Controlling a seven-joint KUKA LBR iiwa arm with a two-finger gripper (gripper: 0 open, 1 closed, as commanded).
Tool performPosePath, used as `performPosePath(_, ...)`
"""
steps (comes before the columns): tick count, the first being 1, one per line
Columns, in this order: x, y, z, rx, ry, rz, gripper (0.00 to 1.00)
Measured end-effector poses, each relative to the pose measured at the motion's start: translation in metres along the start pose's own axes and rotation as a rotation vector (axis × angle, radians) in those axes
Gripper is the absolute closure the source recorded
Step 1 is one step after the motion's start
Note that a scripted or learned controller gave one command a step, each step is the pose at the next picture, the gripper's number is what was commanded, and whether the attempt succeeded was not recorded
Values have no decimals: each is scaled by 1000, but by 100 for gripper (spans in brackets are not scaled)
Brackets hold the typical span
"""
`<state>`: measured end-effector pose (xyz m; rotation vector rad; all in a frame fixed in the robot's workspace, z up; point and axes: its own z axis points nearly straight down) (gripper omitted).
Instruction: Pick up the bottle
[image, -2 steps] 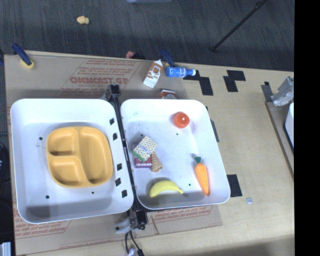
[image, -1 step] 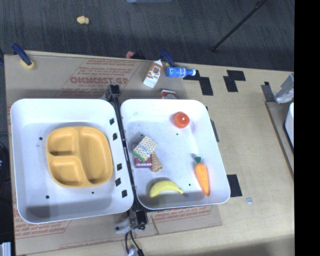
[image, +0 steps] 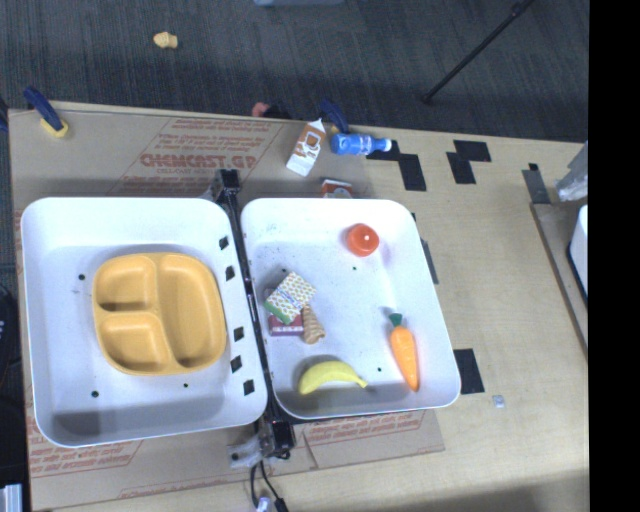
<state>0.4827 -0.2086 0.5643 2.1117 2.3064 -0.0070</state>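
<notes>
— Where is the bottle seen in the camera view?
— The small blue plastic bottle (image: 355, 145) is laid on its side outside the shallow white right bin (image: 428, 300), near a white carton (image: 307, 147).
— And the pincer?
— Its state cannot be told. The round bottle may be rolled away, or the carton caught instead.

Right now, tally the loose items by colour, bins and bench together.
Orange: 2, tomato, carrot
Yellow: 2, divided plate, banana
Blue: 1, bottle on the bench
White: 1, carton on the bench
Mixed colours: 2, packet, cone
Total: 8
</notes>
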Motion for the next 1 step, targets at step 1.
performPosePath(1, 0, 1, -11, -1, -2, -5, 100)
